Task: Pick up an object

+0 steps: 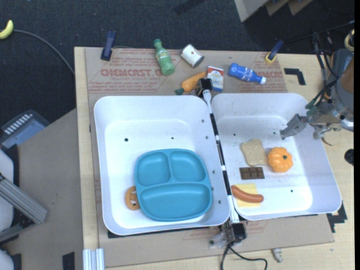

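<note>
The right bin (315, 198) holds a slice of bread (253, 151), an orange pumpkin (280, 159), a brown chocolate bar (251, 173) and a hot dog (247, 193) lying on a yellow cheese slice (243, 203). My gripper (309, 129) hangs over the bin's upper right part, up and to the right of the pumpkin. Its fingers are spread open and nothing is between them; one grey finger (291, 126) points toward the bin floor.
The left bin (112, 128) carries a blue divided plate (172, 183) and a pretzel (132, 198) at the plate's left edge. Behind the bins lie a green bottle (163, 57), a white can (192, 55), a carrot (193, 82), a small carton (214, 77) and a blue bottle (246, 73).
</note>
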